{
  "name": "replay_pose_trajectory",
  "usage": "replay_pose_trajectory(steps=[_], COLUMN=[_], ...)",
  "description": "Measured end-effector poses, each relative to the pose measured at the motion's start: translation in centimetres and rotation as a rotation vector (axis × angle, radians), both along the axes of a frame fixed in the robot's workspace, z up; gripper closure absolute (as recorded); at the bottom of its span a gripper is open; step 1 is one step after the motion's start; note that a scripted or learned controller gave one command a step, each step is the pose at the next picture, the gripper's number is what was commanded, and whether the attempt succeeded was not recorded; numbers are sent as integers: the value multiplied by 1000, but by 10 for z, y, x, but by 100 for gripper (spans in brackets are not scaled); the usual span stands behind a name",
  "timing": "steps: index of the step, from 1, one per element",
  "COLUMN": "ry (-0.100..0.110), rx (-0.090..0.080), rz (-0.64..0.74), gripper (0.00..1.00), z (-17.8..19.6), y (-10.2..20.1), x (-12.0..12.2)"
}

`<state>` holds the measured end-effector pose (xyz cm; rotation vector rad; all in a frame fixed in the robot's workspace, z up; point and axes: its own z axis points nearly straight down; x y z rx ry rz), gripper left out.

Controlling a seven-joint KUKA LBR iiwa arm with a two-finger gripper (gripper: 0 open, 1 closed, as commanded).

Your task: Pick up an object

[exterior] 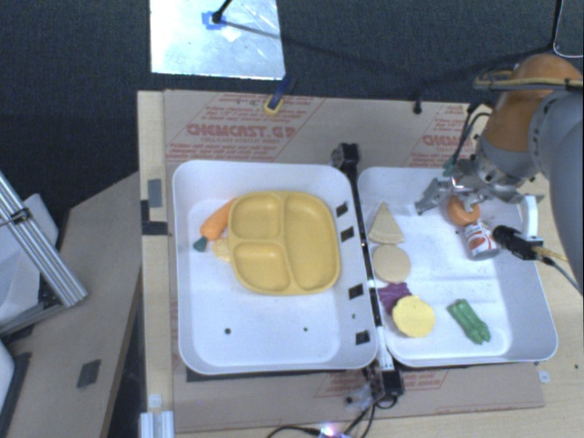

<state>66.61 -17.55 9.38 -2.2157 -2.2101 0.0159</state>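
Hovering at the right bin's (pixel 538 336) far edge, the gripper (pixel 463 199) was seen directly over an orange object (pixel 462 213), its grasp indiscernible, so a straight, centred descent was advised.

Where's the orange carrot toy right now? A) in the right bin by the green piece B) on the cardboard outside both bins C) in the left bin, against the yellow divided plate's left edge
C: the orange carrot toy lies in the left white bin, beside the yellow divided plastic plate's left edge.

Red print reading "CHEMCAST G P" is showing on the brown paper sheet (pixel 239 126) lying under the bins, repeating partly at right.
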Motion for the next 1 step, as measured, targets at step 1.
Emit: replay_pose_trajectory(steps=[1], ry=[0], rx=[-3], rz=[3], gripper=[100], z=[10], y=[-1], x=[0])
